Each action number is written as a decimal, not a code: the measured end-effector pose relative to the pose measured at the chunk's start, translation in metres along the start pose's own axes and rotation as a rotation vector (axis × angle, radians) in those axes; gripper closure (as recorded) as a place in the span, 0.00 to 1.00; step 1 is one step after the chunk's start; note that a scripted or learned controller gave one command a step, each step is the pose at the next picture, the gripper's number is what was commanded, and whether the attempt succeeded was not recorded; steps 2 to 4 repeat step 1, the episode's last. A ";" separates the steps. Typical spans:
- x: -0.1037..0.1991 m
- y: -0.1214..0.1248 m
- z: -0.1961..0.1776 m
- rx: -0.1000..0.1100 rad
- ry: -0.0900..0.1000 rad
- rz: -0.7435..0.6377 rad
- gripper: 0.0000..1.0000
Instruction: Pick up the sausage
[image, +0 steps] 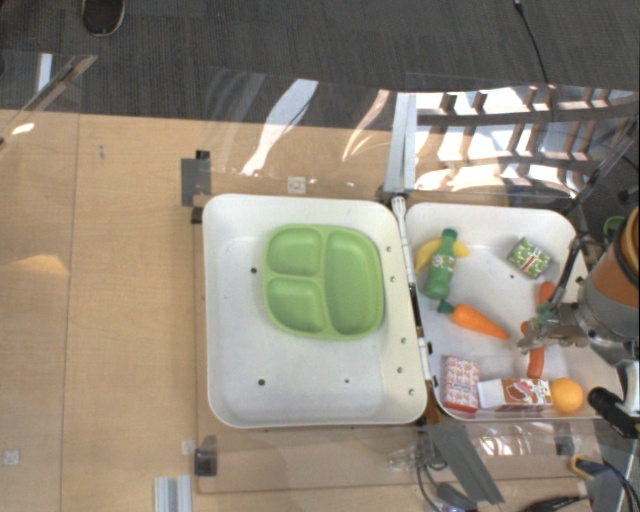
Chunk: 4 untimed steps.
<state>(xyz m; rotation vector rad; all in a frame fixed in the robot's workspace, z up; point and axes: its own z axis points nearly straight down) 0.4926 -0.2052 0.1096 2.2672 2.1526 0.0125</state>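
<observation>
The sausage (538, 358), a slim reddish-orange cylinder, lies near the right-hand edge of the right bin, roughly upright in the view, its mid-length hidden behind metal parts so that only an upper stub and a lower stretch are visible.

No legible text anywhere. Printed packaging is there, but the print is too small to read: red-and-white carton (460, 383) at 6 o'clock in the right bin (480, 222), a red-and-white box (516, 393) just beside it toward 3 o'clock, a green cube (528, 257) at 1 o'clock, and a green bottle (441, 266) with a label at 10 o'clock.
</observation>
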 end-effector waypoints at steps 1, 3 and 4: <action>0.048 -0.003 -0.073 0.011 0.003 0.113 1.00; 0.048 -0.003 -0.073 0.011 0.003 0.113 1.00; 0.048 -0.003 -0.073 0.011 0.003 0.113 1.00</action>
